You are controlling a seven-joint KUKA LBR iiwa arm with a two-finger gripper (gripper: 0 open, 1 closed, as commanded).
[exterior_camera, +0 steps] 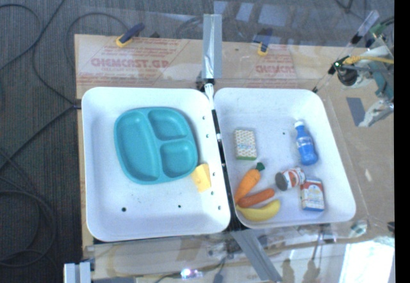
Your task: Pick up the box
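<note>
A small cream box with a dotted pattern [245, 144] lies flat in the right bin [269, 97], near its left wall. A red and white carton [312, 195] lies near that bin's front right corner. My gripper [375, 111] is at the far right of the camera view, outside the right bin and well away from both boxes. Nothing shows between its tips.
The right bin also holds a blue bottle [305, 144], a small can [289, 178], a carrot [248, 184], a red sausage [256, 198] and a banana [259, 211]. In the left bin [102, 211] are a teal divided plate [155, 144] and a yellow piece [202, 177].
</note>
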